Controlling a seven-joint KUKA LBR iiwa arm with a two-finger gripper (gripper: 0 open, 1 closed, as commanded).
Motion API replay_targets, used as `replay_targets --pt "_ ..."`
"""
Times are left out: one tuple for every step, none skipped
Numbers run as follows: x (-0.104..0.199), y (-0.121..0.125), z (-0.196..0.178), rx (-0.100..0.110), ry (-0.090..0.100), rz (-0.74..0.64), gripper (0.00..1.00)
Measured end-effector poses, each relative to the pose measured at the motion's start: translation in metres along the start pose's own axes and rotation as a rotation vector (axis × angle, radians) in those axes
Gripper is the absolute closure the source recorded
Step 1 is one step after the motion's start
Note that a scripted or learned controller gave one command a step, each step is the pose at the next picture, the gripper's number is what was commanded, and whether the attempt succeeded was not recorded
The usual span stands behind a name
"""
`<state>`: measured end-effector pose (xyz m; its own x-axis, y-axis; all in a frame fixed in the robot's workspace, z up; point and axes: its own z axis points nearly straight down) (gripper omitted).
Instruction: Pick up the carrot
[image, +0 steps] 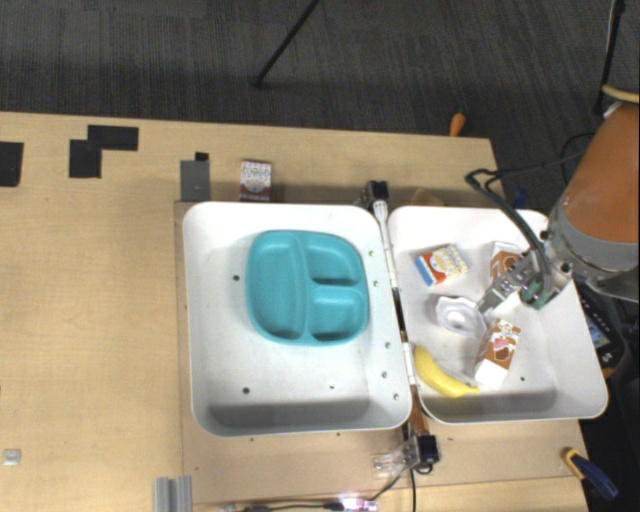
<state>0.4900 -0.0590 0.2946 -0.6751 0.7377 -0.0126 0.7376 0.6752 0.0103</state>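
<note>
The gripper (497, 297) is hovering over the middle of the right bin (578, 395), at the right of the frame; whether it is wide or narrow cannot be told. No carrot is identifiable among the nearby things: a banana (440, 374) is lying lower left of it, small cartons (441, 265) around it.

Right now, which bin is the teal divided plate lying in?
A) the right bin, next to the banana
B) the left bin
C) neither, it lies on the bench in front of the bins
B: the teal divided plate lies inside the left bin, while the banana and the snack packets lie in the right bin.
</note>
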Motion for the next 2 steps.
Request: replay_targets --pt "0.0013 0.0008 0.0017 0.002 0.003 -0.003 0.0" --pt "0.0013 0.0008 0.0017 0.002 0.003 -0.003 0.0"
